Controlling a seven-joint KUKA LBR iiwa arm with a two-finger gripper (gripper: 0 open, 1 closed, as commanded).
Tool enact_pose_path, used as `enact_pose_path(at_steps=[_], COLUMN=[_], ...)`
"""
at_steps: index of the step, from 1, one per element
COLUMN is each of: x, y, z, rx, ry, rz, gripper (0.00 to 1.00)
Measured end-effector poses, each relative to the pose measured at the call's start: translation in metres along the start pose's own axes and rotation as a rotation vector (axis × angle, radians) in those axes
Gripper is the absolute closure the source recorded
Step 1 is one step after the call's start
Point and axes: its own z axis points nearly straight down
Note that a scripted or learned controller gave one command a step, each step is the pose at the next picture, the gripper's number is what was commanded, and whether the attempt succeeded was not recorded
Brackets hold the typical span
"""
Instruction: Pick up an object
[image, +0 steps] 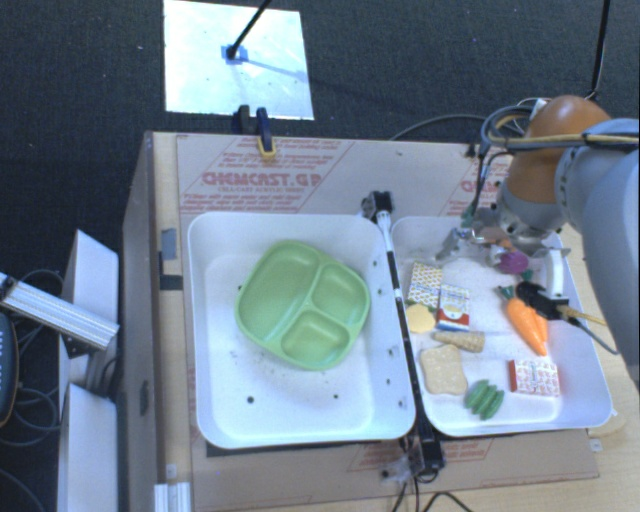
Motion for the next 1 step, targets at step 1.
enact_pose_path(at_steps=[1], x=[-0.0153], y=[0.0022], z=[-0.0005], rx=[0.0], ry=[-0.001], rz=[0.004], gripper=[0.0])
